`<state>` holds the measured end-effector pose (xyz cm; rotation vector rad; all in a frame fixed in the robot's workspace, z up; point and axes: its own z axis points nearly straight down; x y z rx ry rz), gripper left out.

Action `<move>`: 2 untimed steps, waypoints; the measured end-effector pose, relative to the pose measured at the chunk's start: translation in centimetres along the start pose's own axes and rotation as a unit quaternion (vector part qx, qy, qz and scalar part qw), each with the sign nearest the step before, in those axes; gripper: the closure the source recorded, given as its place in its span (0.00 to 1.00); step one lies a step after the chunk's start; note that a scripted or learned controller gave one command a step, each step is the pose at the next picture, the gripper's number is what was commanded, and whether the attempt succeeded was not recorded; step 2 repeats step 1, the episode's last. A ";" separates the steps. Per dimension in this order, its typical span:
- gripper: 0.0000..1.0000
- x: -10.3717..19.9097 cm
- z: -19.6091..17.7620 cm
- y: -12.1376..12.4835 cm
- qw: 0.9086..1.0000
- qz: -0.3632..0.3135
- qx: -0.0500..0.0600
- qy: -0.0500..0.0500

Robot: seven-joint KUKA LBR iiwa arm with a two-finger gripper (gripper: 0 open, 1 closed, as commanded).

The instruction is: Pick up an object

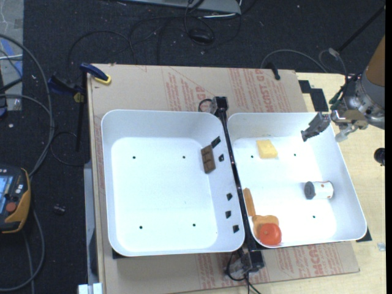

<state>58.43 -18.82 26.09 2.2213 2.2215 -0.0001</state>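
Camera view gives me a cardboard sheet (257, 84) under two white bins, on a dark floor strewn with cables (153, 29). My gripper (324, 126) hangs over the right bin (343, 182) at its far right corner, fingers spread, nothing between them. Inside that bin I see a yellow block (266, 149), a small white cylinder (319, 190) and a red ball (268, 233). A brown bar (208, 160) lies in the left bin (122, 182).

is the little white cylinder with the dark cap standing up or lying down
Lying down: the white cylinder rests on its side in the right bin, dark cap pointing left.
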 end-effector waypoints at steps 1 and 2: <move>0.00 3.4 3.0 3.6 1.000 -0.019 0.001 0.001; 0.00 3.4 3.0 3.6 1.000 -0.019 0.001 0.001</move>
